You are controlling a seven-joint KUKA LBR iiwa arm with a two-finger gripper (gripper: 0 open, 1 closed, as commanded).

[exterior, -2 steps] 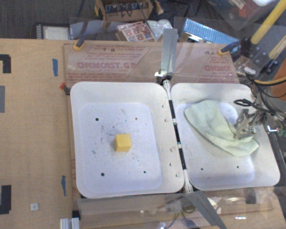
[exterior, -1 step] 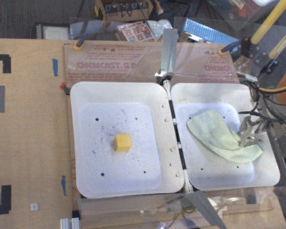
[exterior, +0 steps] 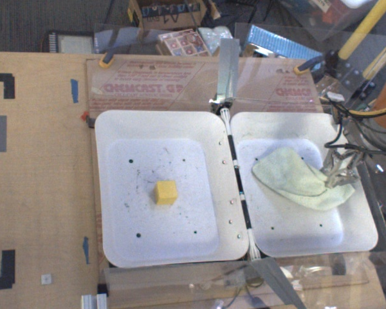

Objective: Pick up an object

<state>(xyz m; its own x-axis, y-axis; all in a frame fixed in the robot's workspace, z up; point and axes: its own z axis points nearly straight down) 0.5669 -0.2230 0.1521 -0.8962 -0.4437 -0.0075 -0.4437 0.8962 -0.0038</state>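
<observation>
Left bin: a shallow white plastic bin (exterior: 116, 140) sits on the worktop (exterior: 38, 172), touching its twin along a central seam.
Yellow block: a small yellow foam cube (exterior: 166, 192) lies near the middle of the left bin's floor, a little toward the near edge, apart from every wall. Dark specks and scuffs mark the floor around it.
Right bin: a second shallow white plastic bin (exterior: 289, 237) lies just beside the first, toward the right edge of the worktop.
Cloth: a pale green crumpled cloth (exterior: 296, 177) spreads across the right bin's floor, from about its middle to its right wall, its far end bunched against that wall.
End effector: the metallic two-finger end effector (exterior: 338, 170) reaches down at the right wall of the right bin, its tips meeting the bunched right end of the cloth. Cannot tell whether it is clenched or released, nor whether any cloth lies between its tips.
Behind the bins: a clear plastic sheet (exterior: 180, 85) with red lettering lies along the far edge.
</observation>
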